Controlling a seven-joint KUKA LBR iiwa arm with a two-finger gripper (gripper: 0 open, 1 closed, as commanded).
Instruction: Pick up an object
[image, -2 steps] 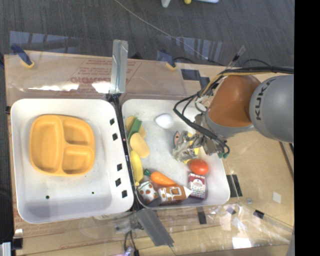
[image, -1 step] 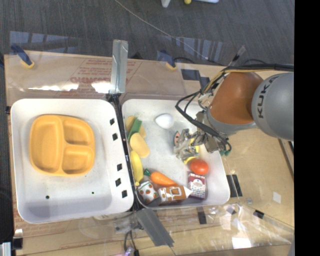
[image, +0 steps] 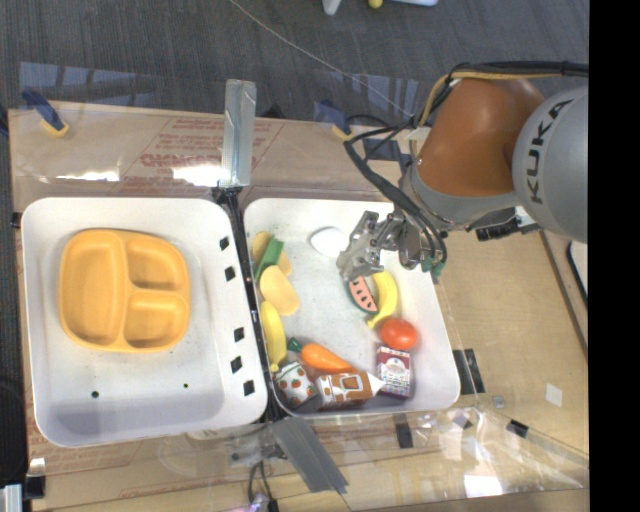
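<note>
My gripper (image: 362, 258) hangs over the upper middle of the right bin (image: 440, 330), just above a watermelon slice (image: 361, 293) and a banana (image: 385, 298). Its fingers look apart with nothing between them. Lower in the same bin lie a red tomato (image: 398, 333), a carrot (image: 325, 357), a small dark red carton (image: 395, 372) and a brown bottle (image: 340, 386). Along the bin's left wall sit a yellow banana-like piece (image: 273, 335), a pale chip-like piece (image: 279, 291) and a green-and-yellow corn (image: 268, 253). A white oval item (image: 326, 239) lies near the top.
The left bin (image: 50, 400) holds a yellow divided plate (image: 125, 288). The arm's orange band (image: 475, 135) and grey body cover the right bin's upper right corner. Cables loop left of the wrist. A cardboard sheet lies behind both bins.
</note>
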